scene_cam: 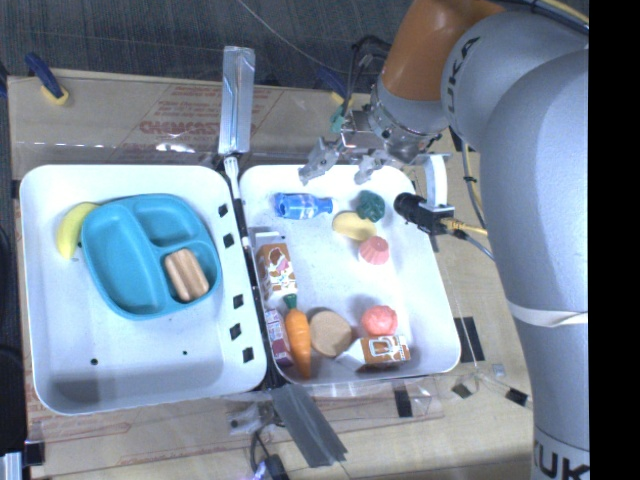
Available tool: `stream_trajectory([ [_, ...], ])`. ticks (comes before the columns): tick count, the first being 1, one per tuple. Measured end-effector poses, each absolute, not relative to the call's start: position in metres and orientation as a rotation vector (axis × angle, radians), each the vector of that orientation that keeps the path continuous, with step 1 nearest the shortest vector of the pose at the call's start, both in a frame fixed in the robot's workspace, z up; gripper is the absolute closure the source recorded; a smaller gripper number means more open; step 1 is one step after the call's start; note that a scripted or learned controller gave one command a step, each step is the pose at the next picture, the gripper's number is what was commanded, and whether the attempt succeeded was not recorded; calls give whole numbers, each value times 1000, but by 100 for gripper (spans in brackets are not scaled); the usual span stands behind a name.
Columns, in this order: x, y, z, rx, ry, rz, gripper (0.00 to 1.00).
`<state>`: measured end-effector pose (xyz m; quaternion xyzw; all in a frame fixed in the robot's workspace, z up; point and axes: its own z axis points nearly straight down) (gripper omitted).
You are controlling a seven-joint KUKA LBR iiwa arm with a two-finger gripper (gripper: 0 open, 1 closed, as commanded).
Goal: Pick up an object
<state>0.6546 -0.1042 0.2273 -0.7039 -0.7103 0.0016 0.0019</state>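
Open, empty gripper [340, 164] hovers above the blue bottle [302, 205].

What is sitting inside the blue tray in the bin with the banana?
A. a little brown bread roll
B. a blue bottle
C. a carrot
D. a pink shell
A: a small brown bread roll lies in one compartment of the blue tray, beside the banana.

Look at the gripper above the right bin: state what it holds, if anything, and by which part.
Nothing is held. The gripper hangs open over the far edge of the right bin, with no object between its fingers; the blue bottle lies below it in the bin.
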Motion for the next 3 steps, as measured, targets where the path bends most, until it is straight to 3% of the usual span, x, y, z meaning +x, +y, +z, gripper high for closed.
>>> stream_trajectory([
  [1, 650, -104, 90, -1956, -2450, 6, 0],
  [2, 654, -115, 92, -1906, -2478, 12, 0],
  [3, 658, -212, 171, -1542, -2744, 2, 0],
])
